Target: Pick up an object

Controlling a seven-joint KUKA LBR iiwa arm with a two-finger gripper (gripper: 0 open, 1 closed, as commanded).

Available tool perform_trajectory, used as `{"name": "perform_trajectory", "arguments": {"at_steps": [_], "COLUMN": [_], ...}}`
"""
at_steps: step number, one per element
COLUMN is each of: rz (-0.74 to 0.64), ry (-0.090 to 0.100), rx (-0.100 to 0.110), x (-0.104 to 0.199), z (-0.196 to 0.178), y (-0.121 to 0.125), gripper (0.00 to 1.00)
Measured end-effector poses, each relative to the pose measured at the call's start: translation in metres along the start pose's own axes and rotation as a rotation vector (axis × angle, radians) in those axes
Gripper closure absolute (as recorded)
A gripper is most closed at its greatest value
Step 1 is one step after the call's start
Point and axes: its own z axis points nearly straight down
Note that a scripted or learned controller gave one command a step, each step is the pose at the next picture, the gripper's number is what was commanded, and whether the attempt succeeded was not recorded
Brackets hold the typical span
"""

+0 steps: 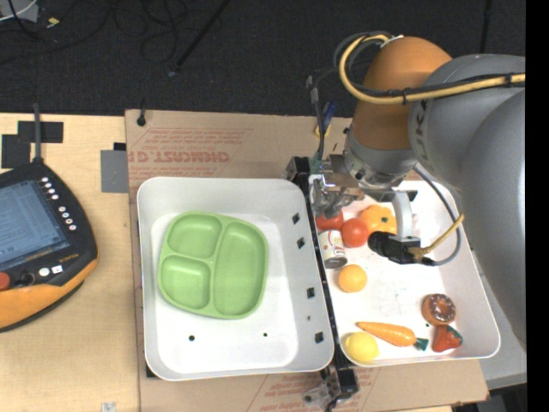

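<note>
Though its grip cannot be told, hand (327, 197) low among tomato (354, 232), small can (334, 249), orange (352, 278).

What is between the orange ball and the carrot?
Nothing. In the camera view, only bare white bin floor lies between the orange ball and the carrot.
</note>
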Motion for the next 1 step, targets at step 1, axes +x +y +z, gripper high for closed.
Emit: {"name": "perform_trajectory", "arguments": {"at_steps": [1], "rz": [0.001], "ry": [0.001], "rx": [0.000], "x": [-0.0002], "z": [-0.0092], "y": [-0.0007], "gripper": [1.00]}}
